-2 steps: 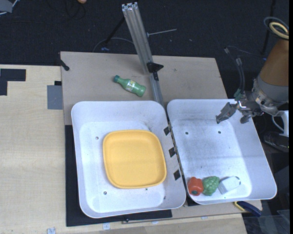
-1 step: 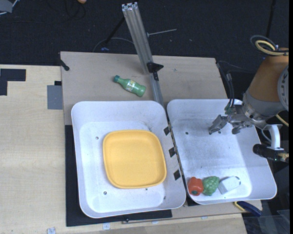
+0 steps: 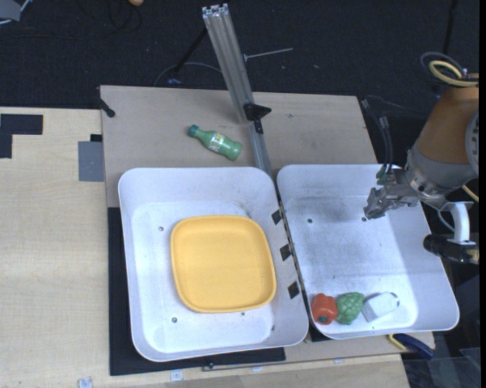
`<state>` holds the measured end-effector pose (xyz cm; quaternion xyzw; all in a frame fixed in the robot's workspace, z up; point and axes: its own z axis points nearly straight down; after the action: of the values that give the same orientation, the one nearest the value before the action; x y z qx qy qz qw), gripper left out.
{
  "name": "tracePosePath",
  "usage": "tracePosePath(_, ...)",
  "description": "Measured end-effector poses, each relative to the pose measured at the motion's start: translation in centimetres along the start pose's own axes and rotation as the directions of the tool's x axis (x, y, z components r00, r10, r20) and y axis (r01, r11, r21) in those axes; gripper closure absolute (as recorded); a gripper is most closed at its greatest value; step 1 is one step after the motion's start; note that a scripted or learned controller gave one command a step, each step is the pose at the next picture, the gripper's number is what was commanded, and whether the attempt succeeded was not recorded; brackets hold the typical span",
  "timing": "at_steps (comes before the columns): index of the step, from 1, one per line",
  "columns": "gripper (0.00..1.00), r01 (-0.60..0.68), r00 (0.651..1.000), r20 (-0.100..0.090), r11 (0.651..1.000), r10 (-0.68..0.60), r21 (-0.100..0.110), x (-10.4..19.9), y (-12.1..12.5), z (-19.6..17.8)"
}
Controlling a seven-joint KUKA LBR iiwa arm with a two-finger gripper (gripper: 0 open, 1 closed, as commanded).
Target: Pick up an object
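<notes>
claw (image 3: 378, 204) state unclear, over the scuffed right bin (image 3: 340, 241); wooden bench (image 3: 307, 132), dark floor (image 3: 81, 47).

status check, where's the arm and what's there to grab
Gripper above right bin, upper right part, nothing seen held. Red item, green item, white item clustered at bin's near edge. Path to them clear.

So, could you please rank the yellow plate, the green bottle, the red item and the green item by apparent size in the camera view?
1. yellow plate
2. green bottle
3. red item and green item: look alike, not ranked.
</notes>
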<state>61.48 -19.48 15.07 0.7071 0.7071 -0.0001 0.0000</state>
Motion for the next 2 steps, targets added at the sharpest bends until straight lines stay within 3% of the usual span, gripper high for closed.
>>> tracePosePath(2,1.00,-0.001,1.000,0.001,1.000,0.001,-0.004,-0.4,1.8,-9.3)
